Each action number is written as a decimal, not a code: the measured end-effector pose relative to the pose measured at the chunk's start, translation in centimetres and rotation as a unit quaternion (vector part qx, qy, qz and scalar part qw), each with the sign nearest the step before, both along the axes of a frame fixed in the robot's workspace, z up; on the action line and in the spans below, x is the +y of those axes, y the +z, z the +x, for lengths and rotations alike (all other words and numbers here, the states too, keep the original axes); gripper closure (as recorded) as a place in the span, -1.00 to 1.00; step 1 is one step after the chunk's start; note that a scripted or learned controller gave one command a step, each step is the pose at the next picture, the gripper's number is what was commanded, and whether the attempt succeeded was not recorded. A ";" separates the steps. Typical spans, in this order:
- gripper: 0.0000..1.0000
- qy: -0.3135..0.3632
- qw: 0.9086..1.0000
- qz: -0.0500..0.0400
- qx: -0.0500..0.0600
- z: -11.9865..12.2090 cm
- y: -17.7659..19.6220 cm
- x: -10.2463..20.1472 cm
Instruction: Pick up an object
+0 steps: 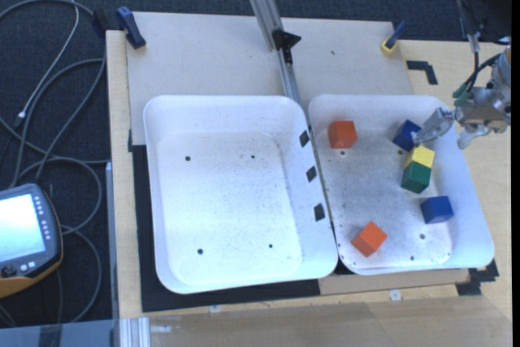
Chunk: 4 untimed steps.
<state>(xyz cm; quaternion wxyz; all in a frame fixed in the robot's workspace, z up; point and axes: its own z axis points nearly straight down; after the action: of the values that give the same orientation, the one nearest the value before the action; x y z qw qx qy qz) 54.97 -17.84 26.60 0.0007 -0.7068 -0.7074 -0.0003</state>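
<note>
Dark carpet with loose cables surrounds the surface (203, 53), a pale board that bears the left bin (162, 114) and the right bin (479, 232) side by side. All the blocks lie in the right bin: an orange cube (342, 134) near its upper left, a second orange cube (370, 239) near its lower edge, a blue cube (405, 134) at the upper right, a yellow cube (422, 156) just below it and touching a green cube (416, 176), and another blue cube (436, 209) further down. The hand (452, 128) reaches in from the right at the bin's upper right rim, one finger pointing toward the upper blue cube and the yellow one; nothing sits between its fingers, and they look spread apart, so I judge it open. The nearest target is likely the upper blue cube, but it crowds the yellow one, so the hand should come down squarely with one finger in the gap between them, or else go for a lone block such as either orange cube. Most of the arm is cut off at the right edge, the second finger is partly blurred against the rim, and whether the blue and yellow cubes touch is hard to tell
</note>
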 end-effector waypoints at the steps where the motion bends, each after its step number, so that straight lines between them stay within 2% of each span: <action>1: -1.00 0.002 1.000 0.002 0.004 2.2 -11.0 6.6; 2: -1.00 0.002 1.000 0.000 0.000 9.1 -17.0 8.9; 3: 1.00 0.001 1.000 -0.001 -0.002 9.1 -15.5 8.6; 4: 1.00 0.003 1.000 0.000 -0.004 6.7 -6.1 14.4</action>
<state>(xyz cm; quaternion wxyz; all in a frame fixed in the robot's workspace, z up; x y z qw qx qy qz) 61.66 -3.48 20.50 -0.0019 -0.7049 -0.7093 -0.0034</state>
